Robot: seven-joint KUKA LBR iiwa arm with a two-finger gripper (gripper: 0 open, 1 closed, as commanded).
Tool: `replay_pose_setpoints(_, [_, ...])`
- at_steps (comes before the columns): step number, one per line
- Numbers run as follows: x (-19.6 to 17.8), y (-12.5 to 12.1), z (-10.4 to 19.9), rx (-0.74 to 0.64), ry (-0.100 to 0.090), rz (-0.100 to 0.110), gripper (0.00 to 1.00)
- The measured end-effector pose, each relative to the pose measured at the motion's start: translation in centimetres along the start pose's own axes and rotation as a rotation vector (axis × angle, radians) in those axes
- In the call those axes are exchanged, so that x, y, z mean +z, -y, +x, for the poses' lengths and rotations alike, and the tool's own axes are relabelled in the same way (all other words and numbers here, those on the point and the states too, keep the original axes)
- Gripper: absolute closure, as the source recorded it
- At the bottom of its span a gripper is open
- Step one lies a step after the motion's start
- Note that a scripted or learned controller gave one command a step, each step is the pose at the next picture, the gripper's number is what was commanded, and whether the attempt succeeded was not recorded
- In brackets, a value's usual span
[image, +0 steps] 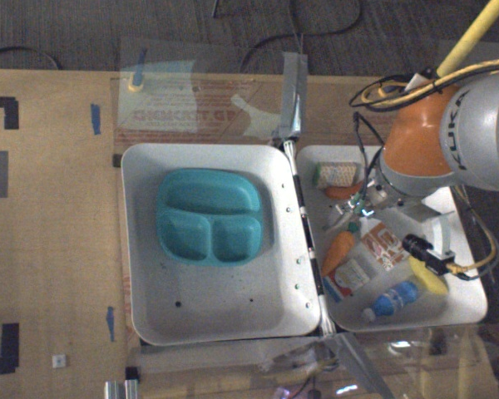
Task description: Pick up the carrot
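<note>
The carrot [338, 253] is a short orange cone lying in the right bin [470, 306], close to that bin's left wall. My gripper [358, 212] hangs just above and to the right of the carrot's upper end, under the orange wrist band. The arm covers most of the gripper. Nothing can be seen held in it.
In the right bin are a beige sponge-like block [337, 173], a small orange-red item [343, 193], a printed packet [374, 258], a blue-capped bottle [395, 298] and a yellow item [430, 281]. The left bin [150, 306] holds a teal divided plate [209, 215].
</note>
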State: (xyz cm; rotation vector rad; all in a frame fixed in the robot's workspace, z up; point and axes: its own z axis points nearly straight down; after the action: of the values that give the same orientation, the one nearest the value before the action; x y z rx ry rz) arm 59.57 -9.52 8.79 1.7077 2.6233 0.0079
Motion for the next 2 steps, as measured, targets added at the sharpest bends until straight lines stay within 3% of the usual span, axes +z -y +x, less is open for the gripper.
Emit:
replay_pose_setpoints(1, [-1.0,0.0,-0.4,0.006,0.004,-0.004,1.00])
replay_pose_setpoints(2, [-0.1,0.1,-2.9,-0.212,-0.003,-0.001,1.00])
